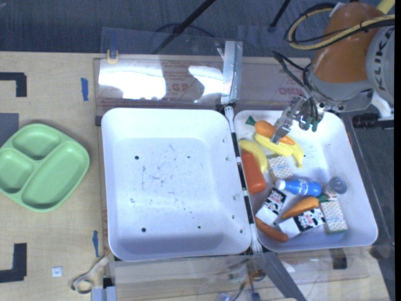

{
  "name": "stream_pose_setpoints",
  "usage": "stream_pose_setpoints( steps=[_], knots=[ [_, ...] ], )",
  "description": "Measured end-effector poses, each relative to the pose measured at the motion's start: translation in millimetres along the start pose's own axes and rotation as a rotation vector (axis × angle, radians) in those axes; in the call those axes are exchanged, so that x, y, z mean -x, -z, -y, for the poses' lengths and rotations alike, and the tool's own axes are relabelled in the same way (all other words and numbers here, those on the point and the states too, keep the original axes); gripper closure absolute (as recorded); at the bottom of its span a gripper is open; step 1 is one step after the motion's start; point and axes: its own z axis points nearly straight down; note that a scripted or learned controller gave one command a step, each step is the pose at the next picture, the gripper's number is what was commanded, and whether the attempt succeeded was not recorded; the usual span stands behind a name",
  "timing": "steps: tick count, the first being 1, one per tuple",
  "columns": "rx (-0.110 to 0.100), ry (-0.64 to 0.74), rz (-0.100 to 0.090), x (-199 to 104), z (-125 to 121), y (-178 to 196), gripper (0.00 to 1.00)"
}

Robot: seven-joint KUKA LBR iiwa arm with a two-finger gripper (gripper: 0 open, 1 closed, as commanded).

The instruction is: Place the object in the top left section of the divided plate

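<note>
counter (56, 74): light wood, carrying two white bins side by side and the plate.
left bin (119, 143): bare white floor with faint scuffs; it sits between the plate and the right bin.
right bin (360, 187): touching the left bin along a shared edge, crowded with toy food and small cartons.
divided plate (41, 166): pale green, three sections, on the counter left of the left bin and apart from it.
arm (341, 49): grey with an orange band, reaching over the right bin's far corner.
tool (283, 129): low over the right bin's far end; whether its fingers are spread or closed cannot be told.
banana (297, 150): yellow, curved, lying directly under and beside the tool's tip; a grip is not visible.
carrot (264, 128): orange, just left of the tool.
</note>
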Motion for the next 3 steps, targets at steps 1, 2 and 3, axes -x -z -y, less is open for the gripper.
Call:
stream_pose_setpoints(
  steps=[1,2,3],
  knots=[
    [0.0,0.327,-0.003,-45.7,-16.5,0.1,1.0],
    [-0.002,0.221,-0.007,-70.7,9.3,12.8,1.0],
    [0.002,0.455,0.001,-26.9,-42.3,0.2,1.0]
  ],
)
